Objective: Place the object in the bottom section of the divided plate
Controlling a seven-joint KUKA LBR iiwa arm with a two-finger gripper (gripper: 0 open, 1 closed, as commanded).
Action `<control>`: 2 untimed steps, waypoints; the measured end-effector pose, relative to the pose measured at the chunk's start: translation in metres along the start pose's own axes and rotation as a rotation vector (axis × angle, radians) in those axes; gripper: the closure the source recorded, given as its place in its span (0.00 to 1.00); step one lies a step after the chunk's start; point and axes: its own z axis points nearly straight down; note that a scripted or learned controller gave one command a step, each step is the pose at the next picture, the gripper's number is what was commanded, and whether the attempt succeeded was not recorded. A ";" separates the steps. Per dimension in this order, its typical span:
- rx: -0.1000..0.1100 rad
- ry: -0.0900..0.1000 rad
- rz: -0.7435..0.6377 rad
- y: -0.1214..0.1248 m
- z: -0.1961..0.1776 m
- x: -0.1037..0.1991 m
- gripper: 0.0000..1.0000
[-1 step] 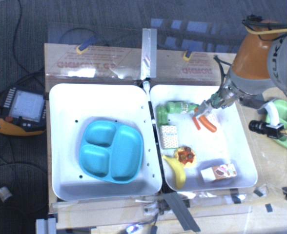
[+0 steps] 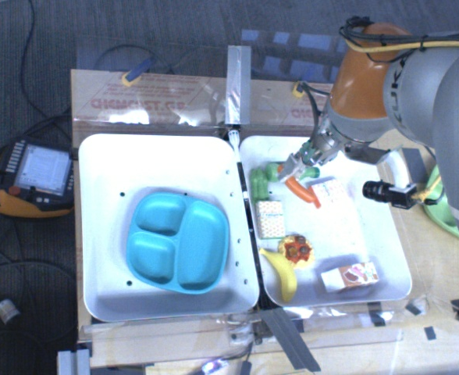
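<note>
White bin [image 2: 104, 162], blue divided plate [image 2: 178, 241]

Bright, even overhead light. Glare washes out the white bins [image 2: 159, 151] and the clear plastic sheet [image 2: 159, 100] behind them. Focus is slightly soft.

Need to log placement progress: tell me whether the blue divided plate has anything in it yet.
Empty: all three sections of the divided plate show bare blue; it sits alone in the left bin.
</note>
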 end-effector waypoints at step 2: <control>0.000 0.003 0.024 0.032 0.000 0.110 0.00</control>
